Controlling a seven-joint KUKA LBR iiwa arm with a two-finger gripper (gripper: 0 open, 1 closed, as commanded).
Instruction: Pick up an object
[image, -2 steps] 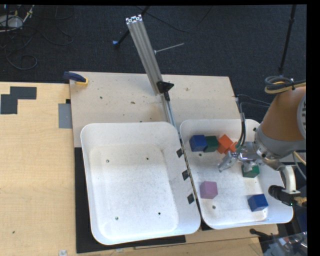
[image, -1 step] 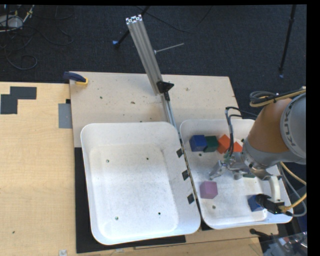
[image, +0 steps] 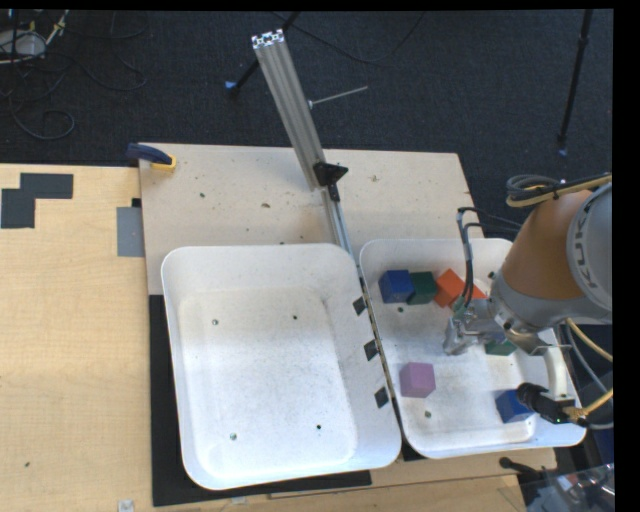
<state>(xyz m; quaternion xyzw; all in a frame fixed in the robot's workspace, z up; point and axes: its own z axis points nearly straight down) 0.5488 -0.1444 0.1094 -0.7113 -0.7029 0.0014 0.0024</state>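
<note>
Gripper (image: 458, 340) hangs low in my right bin (image: 450, 440), near the purple block (image: 417, 379); I cannot tell its opening.

blue block (image: 396, 285) near the far left of my right bin, flat | green block (image: 421, 289) touching its right side | orange block (image: 451, 287) just right of green, tilted | purple block (image: 417, 379) alone mid-bin, flat | second blue block (image: 513, 405) at the near right corner
</note>
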